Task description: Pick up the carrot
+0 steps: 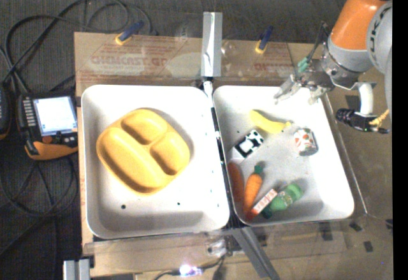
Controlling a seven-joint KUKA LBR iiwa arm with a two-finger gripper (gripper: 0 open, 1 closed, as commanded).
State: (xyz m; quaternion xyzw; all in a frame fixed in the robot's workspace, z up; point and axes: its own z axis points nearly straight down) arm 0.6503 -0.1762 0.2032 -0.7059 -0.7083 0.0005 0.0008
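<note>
The carrot [252, 189], orange with a green leafy top, lies near the front of the right bin [331, 164], its top pointing toward the back. My gripper [296, 94] hangs over the bin's back right corner, well behind and to the right of the carrot. Its fingers are spread open with nothing between them.
Just left of the carrot, a brownish-orange sausage-like piece [236, 183] lies along the bin wall. A green item with a red and white label [278, 199] touches the carrot's right side. Behind it are a black-and-white cube [249, 143], a banana [270, 122] and a small white and red object [305, 140]. The left bin holds a yellow divided plate [144, 148].
</note>
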